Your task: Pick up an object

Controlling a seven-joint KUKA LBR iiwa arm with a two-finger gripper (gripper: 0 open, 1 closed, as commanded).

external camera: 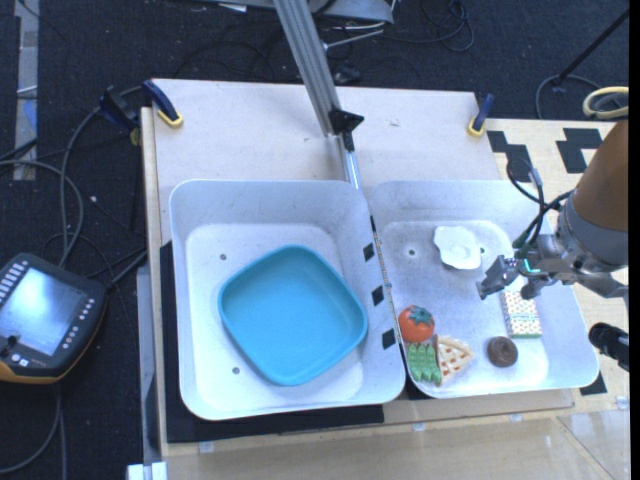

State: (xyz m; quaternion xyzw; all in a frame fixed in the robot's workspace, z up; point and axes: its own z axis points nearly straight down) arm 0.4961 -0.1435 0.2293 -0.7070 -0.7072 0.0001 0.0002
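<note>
The right bin (400, 218) holds several small items. A white, flat, egg-like piece (458, 247) lies near its middle. A red tomato (417, 322) sits at the front left, with a green pod (423, 360) and a pizza-like slice (453, 357) just below it. A brown round piece (502, 350) rests at the front right, next to a pale green patterned block (521, 314). My gripper (503, 276) hangs over the bin's right side, just above that block and to the right of the white piece. Nothing shows between its fingers.
The left bin (200, 218) holds a blue square dish (291, 313). A metal pole (312, 58) slants down to the divider between the bins. A teach pendant (40, 313) lies off the bench to the left. Clamps sit at the bench's back corners.
</note>
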